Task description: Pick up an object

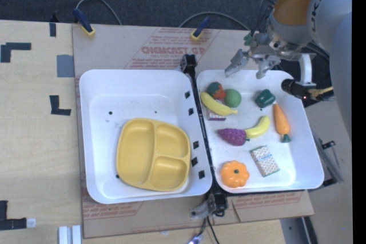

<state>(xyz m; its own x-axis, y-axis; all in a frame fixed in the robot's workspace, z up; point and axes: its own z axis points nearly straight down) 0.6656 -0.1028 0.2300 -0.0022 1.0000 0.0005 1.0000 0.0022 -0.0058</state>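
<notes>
Arm cut off at right edge; gripper (249, 64) fingers spread wide, holding nothing, above the right bin's (303, 180) back rim. Cardboard (166, 51) print blurry, unreadable. 2 bananas (216, 104) (258, 127), green ball (233, 98), grapes (232, 136), carrot (280, 120), pumpkin (234, 174), small box (265, 160) lie apart there. Yellow tray (153, 154) in left bin (94, 123), back half bare.

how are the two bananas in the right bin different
The upper banana lies at the bin's left side, touching the green ball; the lower banana lies mid-bin, beside the grapes. The upper looks longer, the lower shorter. Both are yellow, curved, lying flat.
</notes>
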